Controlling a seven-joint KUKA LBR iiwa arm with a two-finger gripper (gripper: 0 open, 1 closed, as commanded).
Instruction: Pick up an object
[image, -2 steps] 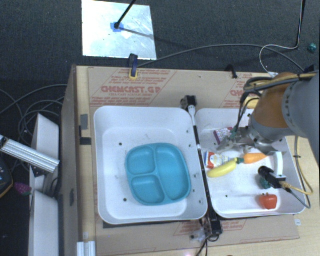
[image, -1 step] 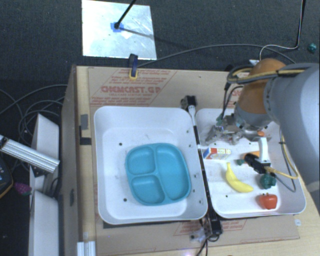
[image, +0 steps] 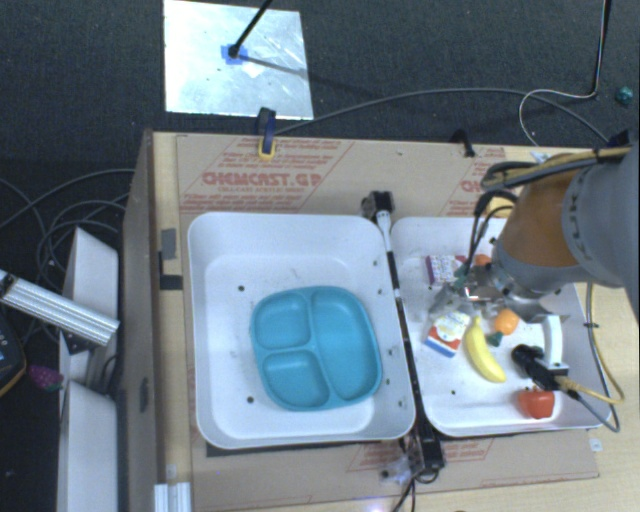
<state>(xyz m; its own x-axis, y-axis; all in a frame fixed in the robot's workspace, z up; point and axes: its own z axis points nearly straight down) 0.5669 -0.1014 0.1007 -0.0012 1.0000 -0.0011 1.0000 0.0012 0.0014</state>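
The end effector (image: 458, 292), whose grip I cannot tell, hangs by the yellow banana (image: 483, 352) in the right bin (image: 575, 415); the banana looks light, smooth and slippery, best pinched across its middle.

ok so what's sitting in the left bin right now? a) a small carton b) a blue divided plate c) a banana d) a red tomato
b, the blue divided plate lies alone in the left bin, while the banana, the red tomato and the small carton all lie in the right bin, where the arm reaches in.
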